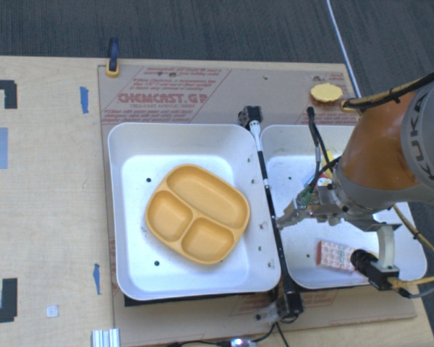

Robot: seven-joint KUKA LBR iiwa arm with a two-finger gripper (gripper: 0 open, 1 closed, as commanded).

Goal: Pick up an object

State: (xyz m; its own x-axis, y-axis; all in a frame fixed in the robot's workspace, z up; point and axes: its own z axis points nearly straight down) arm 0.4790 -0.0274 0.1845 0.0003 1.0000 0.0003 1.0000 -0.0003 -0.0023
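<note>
Evidently the left bin serves only as a holder here: a yellow divided plate lies flat in its middle, turned at a slant to the bin walls, its one large compartment on the far-right side and the two small ones nearer. It is too broad and shallow to be an easy grasp, I judge. Across the divide, the gripper hangs over the left part of the right bin, and I cannot tell whether it is open or closed; nothing is visibly held. Just to its right and nearer the camera, a small red-and-white packet lies flat on the bin floor, the likelier target. Its long axis runs roughly left to right, dipping slightly nearer at the right end. The arm looms above it.
</note>
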